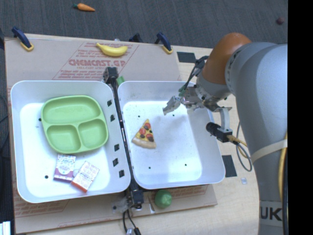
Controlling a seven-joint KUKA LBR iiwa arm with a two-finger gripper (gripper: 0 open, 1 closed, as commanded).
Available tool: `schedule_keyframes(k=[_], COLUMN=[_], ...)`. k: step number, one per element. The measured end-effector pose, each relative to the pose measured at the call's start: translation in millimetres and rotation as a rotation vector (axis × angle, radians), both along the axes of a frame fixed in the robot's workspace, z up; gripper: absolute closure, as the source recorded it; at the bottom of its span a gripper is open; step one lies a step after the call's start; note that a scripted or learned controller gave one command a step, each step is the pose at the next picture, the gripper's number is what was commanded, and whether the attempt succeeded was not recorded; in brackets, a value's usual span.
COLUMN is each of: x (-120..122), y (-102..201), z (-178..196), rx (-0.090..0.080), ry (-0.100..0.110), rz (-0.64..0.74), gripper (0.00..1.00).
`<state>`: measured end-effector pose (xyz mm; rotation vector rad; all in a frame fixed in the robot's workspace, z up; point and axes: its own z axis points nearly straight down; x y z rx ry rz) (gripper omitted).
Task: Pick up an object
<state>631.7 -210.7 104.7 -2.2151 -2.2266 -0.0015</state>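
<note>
White plastic bins sit side by side on the bench (pixel 195 58), which is covered by a cardboard sheet (pixel 93 62) with red print. The right bin (pixel 205 165) holds a pizza slice (pixel 145 135), lying flat near the bin's left wall, its point toward the far side and its crust toward the near side. The end effector (pixel 172 105) hangs over the far part of this bin, up and to the right of the slice and apart from it; nothing shows between its fingers, and whether they are apart or together I cannot tell. The grey arm (pixel 259 97) with its orange band (pixel 222 55) reaches in from the right, over the bin's right rim.

The left bin (pixel 19 180) holds a green tray (pixel 74 123) with three compartments, set in the far half. Near it, toward the front, lie two small packets (pixel 77 171) touching each other, one darker and one orange-red.

A black divider (pixel 120 131) runs between the bins. On the cardboard beyond the bins lies a banana (pixel 112 48). Blue clamps (pixel 22 38) grip the far edge of the sheet. A green ball (pixel 163 199) rests just in front of the right bin. On the dark floor beyond the bench lies a carrot (pixel 85 7).
</note>
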Motion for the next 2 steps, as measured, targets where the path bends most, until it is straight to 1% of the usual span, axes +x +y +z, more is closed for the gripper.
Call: schedule_keyframes(k=[1,2], x=[14,14], y=[0,1], z=[-3,7], rx=[0.000,0.000], ry=[0.000,0.000], rz=[0.000,0.004], gripper=[0.00,1.00])
